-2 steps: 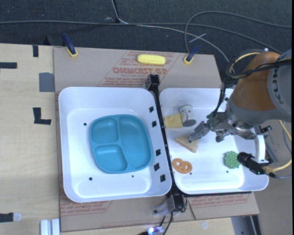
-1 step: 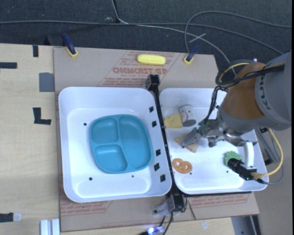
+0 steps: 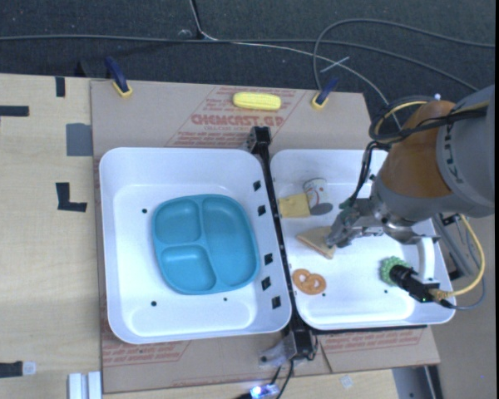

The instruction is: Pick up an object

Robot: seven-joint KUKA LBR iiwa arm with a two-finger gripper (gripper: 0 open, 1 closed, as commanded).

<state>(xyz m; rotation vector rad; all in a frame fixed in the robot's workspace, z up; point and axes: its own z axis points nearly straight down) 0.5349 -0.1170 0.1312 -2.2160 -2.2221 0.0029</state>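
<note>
- At the far left we see a pale wooden bench top (image 3: 25, 248) with a brown cardboard sheet (image 3: 150, 119) laid on it under both bins.
- The left shallow white plastic bin (image 3: 116, 223) holds a teal plastic plate with three compartments (image 3: 204, 243), lying flat near the bin's middle.
- On the cardboard, beyond the far edge of the bins, lies a small yellow oblong thing (image 3: 256, 100), well apart from everything else.
- The right shallow white plastic bin (image 3: 358, 318) sits just beside the left one, their walls meeting.
- Inside it, at the far left, rests a pale yellow block (image 3: 293, 205); just right of it is a small pale and grey thing (image 3: 317, 191), too small for us to identify.
- Near the bin's near-left corner lies an orange-brown pretzel shape (image 3: 308, 283).
- Between block and pretzel lies a tan flat wedge (image 3: 313, 242), the thing closest to the tool.
- The grey two-finger gripper (image 3: 343, 233) is low over the bin's middle, at the wedge's right end; we cannot tell whether it touches the wedge, or whether it is wide or narrow.
- A small green knobbly thing (image 3: 391, 268) lies near the right wall, apart from the gripper.
- The grey arm with its orange band (image 3: 420, 160) reaches in from the right.
</note>
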